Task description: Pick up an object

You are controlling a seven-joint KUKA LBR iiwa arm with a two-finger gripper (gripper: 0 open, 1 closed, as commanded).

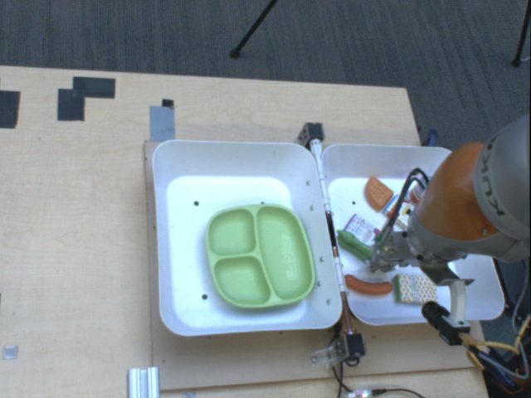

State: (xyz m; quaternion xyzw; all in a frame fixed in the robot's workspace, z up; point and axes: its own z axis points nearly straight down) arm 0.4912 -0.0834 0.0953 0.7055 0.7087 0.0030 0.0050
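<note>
1. As the arm reaches in from the right, the gripper sits low in the right bin, among the items clustered at that bin's left half.
2. Nearest candidate: the sausage, a small reddish-brown toy lying flat on the bin floor near the front wall, long axis left to right.
3. Position relative to the gripper: the sausage lies just beside and in front of the tip, apart from it; nothing is visibly held.
4. Finger state: cannot be determined, because the wrist hides the tip.
5. Handling, as judged: light, smooth, rounded, probably rigid plastic; liable to roll or slip. Take hold across the narrow middle, not at the tapered ends.
6. Adjacent items: a green piece and a small printed packet behind; a speckled block to the right; an orange piece further back.
7. A green divided plate occupies the left bin.
</note>
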